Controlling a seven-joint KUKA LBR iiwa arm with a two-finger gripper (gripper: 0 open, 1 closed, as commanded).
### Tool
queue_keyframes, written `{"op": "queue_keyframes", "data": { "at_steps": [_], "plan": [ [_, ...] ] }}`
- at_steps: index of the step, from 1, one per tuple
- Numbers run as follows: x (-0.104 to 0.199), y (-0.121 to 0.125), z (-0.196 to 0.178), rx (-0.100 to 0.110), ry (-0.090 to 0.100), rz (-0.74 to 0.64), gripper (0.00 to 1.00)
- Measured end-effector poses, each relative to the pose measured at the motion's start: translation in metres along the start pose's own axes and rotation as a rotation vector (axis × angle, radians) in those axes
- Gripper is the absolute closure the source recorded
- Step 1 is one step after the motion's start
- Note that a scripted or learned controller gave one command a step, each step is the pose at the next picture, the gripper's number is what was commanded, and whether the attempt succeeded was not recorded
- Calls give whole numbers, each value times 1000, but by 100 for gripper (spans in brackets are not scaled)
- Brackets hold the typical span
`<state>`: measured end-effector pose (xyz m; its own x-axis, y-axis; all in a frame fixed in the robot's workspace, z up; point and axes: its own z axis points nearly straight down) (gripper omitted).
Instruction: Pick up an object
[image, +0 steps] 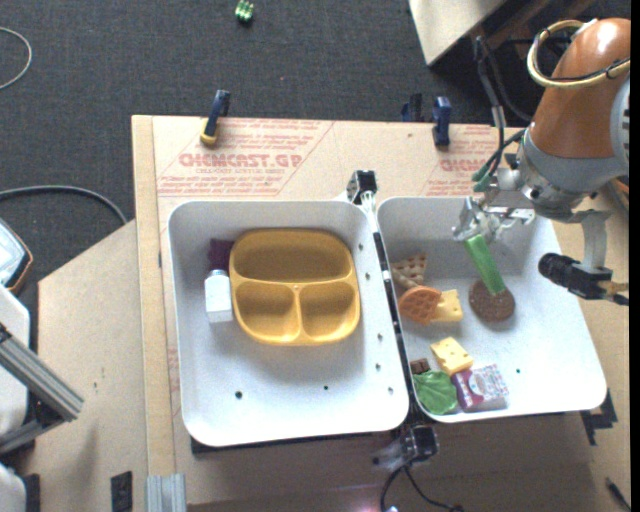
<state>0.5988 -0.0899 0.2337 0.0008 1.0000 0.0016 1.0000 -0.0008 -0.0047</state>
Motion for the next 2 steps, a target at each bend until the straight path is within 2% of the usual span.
{"op": "queue_keyframes", "data": {
  "at_steps": [1,2],
  "plan": [
    [6,-38,0,0,0,1,100],
    [14,-32,1,-6,-1,-2,100]
  ]
}}
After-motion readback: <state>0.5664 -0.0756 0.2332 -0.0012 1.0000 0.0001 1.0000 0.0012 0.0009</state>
